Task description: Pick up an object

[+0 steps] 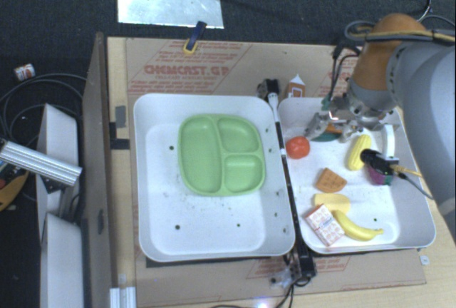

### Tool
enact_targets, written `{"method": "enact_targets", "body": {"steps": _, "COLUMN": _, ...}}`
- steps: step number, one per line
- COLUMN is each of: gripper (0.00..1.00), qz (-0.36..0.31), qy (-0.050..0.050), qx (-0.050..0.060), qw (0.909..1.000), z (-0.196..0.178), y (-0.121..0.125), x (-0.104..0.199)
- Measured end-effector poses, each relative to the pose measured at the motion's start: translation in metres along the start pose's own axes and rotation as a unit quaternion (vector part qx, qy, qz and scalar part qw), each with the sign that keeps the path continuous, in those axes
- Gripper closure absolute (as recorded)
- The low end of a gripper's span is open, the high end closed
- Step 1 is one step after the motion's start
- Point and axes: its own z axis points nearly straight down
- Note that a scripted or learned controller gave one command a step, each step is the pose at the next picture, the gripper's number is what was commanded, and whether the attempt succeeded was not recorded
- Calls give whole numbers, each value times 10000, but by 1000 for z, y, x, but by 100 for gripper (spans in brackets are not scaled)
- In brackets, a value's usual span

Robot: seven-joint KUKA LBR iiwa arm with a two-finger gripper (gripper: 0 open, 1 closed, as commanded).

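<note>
Camera view: the gripper [333, 122] hangs low in the right bin [417, 228], near the red tomato [298, 147] (jaws' state: can't tell). Approach step, I'd say; next it must settle squarely over one object.

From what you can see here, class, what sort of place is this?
Probably a robot test bench in a lab: a robot arm reaches over two white bins, toy food like a banana fills one, and loose cables lie nearby.

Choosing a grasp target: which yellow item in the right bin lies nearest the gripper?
The yellow corn cob, just below the gripper. The banana and the pale yellow wedge lie nearer the bin's front.
</note>
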Motion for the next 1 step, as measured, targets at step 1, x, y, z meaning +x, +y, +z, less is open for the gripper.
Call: {"method": "enact_targets", "body": {"steps": 1, "gripper": 0, "qz": -10, "qy": -30, "qx": -108, "qw": 9999, "z": -1, "y": 3, "x": -31}}
